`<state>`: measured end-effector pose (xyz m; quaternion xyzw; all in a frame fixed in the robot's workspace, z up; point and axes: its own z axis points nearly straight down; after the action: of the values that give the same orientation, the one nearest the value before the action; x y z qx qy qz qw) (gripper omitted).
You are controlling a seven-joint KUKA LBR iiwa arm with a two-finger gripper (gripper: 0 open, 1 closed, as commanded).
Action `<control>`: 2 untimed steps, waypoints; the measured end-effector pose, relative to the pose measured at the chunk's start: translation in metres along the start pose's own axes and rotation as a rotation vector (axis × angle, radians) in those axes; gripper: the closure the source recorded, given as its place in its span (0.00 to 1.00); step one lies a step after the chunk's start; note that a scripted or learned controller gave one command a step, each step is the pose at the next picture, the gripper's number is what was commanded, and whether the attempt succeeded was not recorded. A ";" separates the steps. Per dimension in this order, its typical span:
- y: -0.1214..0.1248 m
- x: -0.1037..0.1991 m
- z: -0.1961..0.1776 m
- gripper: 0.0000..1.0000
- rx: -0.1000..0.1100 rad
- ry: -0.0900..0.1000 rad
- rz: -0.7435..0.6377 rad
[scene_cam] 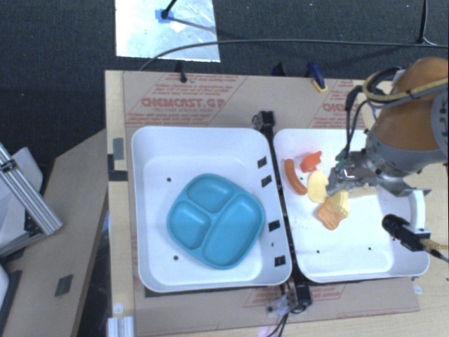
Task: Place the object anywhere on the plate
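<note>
Two shallow white bins sit side by side on my bench, seen from above at a slant. Nearest the viewer, a tangle of cables (291,302) pokes out where the bins meet at the front edge. The left bin (151,188) holds a blue plate (216,220) with three compartments, lying flat near its middle, with nothing on it. A row of black clips (269,181) runs along the divide between the bins. The right bin (351,255) holds a small cluster of toy food close to that divide: an orange piece (327,216) toward the front, a pale yellow piece (318,186) touching a darker yellow one (341,201), a long orange-red sausage shape (295,176) just beside them, and a small red piece (311,161) at the back. My pincer (345,177) hangs over the right side of this cluster, just beside the yellow pieces; I cannot tell whether it is wide, narrow or holding anything. My grey arm with its orange band (421,76) reaches in from the right. Farthest away, a shiny silver sheet (167,20) lies on the dark floor.
</note>
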<state>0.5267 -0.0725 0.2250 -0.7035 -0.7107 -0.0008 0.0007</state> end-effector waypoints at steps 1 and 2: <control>-0.008 0.050 -0.010 1.00 -0.001 0.000 0.000; -0.013 0.102 -0.017 1.00 -0.001 0.000 -0.001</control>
<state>0.5126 0.0297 0.2423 -0.7032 -0.7110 -0.0012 0.0002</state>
